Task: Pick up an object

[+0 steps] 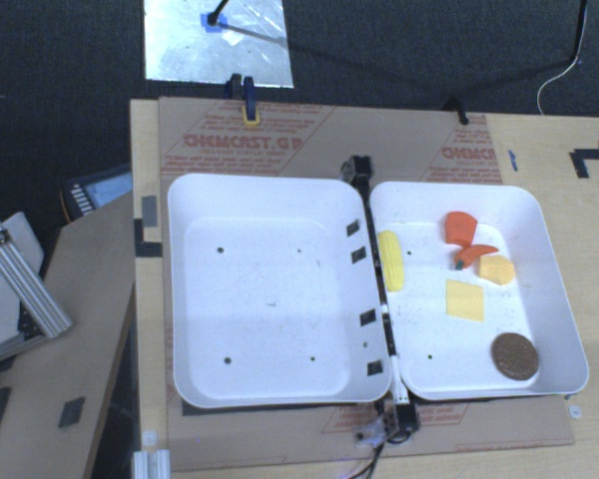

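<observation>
**Five pieces waiting in the right bin, none lifted**

On the desk [309, 133], left bin [265, 287] bare white, sharing a clipped seam with the right bin [554, 297]. Along that seam, on the right bin's left wall: a yellow corn cob [390, 259]. Further right, toward the far edge: an orange piece [459, 228], a small orange carrot-like bit [471, 255] just beside it, a yellow chunk [497, 268] touching or nearly so. Mid-bin: a flat yellow slice [466, 300]. Near the front right corner: a brown disc [515, 355].

Risks, as judgement: cob pressed to the wall, little room for a finger; clustered pieces likely nudged together; slice and disc lying flat, prone to slipping.

Claw: state impossible to tell; nothing seen held.
</observation>
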Robot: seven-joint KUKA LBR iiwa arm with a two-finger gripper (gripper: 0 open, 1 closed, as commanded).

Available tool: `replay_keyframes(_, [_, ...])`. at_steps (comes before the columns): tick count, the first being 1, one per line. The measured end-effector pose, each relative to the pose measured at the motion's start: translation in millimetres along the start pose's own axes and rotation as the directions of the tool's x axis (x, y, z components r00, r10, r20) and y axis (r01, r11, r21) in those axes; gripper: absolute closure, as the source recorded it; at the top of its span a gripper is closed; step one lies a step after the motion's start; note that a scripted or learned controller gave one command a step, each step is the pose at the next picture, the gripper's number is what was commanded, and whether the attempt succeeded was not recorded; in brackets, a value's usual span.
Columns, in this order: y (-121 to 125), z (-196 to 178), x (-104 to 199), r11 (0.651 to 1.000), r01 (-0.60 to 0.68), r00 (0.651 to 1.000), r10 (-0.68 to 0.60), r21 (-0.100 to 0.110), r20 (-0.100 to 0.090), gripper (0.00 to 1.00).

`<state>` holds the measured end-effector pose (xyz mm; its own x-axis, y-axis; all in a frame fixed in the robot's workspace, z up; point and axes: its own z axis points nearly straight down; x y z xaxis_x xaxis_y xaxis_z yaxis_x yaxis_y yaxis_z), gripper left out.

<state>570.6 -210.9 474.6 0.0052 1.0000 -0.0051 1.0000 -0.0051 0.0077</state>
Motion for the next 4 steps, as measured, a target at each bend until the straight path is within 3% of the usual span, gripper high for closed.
replay_keyframes(1, [5.4, -65.1, 4.5, 1.0, 0.01, 1.0, -0.01, -0.002, -0.001, 0.0])
replay_keyframes(2, [5.7, -72.9, 4.3, 1.0, 0.014, 1.0, -0.014, -0.001, -0.001, 1.0])
replay_keyframes(3, [89.1, -59.8, 5.8, 1.0, 0.012, 1.0, -0.012, 0.001, -0.002, 1.0])
replay_keyframes(4, [98.8, -60.4, 5.4, 1.0, 0.011, 1.0, -0.011, 0.003, -0.003, 1.0])
